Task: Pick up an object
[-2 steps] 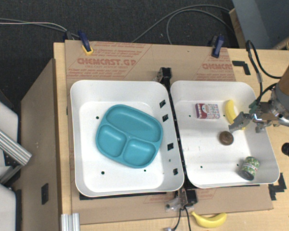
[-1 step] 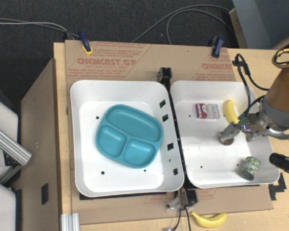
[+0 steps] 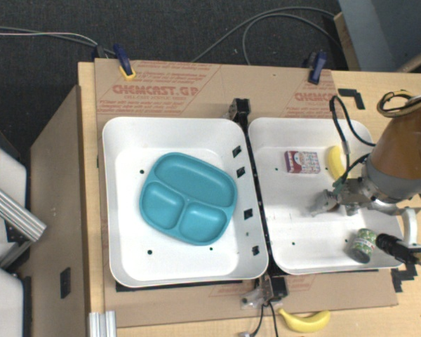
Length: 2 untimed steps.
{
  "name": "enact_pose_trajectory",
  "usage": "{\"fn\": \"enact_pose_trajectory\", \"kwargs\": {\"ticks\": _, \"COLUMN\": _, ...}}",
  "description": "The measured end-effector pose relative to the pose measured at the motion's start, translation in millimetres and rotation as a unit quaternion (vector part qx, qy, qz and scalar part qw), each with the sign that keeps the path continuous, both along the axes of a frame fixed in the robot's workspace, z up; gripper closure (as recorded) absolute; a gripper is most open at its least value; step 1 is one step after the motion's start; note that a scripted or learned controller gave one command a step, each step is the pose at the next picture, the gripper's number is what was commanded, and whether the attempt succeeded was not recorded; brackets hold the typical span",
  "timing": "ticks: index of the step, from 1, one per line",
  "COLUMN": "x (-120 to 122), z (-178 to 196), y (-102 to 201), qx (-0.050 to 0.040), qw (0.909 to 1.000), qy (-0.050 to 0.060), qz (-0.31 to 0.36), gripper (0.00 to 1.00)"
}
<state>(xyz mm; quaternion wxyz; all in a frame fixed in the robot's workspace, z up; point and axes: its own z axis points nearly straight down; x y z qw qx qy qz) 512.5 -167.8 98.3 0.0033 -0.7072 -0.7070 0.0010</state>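
Teal tray point(image 3: 188, 199) in left bin point(image 3: 119, 188); gripper point(image 3: 331, 201) low in right bin point(image 3: 295, 255), fingers: can't tell, near card point(image 3: 302, 162) & yellow obj point(image 3: 335, 161)

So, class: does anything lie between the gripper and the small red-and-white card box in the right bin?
Nothing visible does. The gripper sits low over the shallow white right bin, and the small red-and-white card box lies above it in the view, with bare bin floor between. The yellow banana-shaped toy lies beside the box, off that path.
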Motion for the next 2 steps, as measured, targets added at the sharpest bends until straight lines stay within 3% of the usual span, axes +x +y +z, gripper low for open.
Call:
{"fn": "enact_pose_trajectory", "kwargs": {"ticks": 1, "x": 1.5, "z": 14.4, "y": 0.2, "qx": -0.0005, "qw": 1.0000, "qy": -0.003, "qz": 0.000, "gripper": 1.00}}
{"fn": "enact_pose_trajectory", "kwargs": {"ticks": 2, "x": -2.0, "z": 59.0, "y": 2.6, "qx": -0.0022, "qw": 1.0000, "qy": -0.006, "qz": 0.001, "gripper": 1.00}}
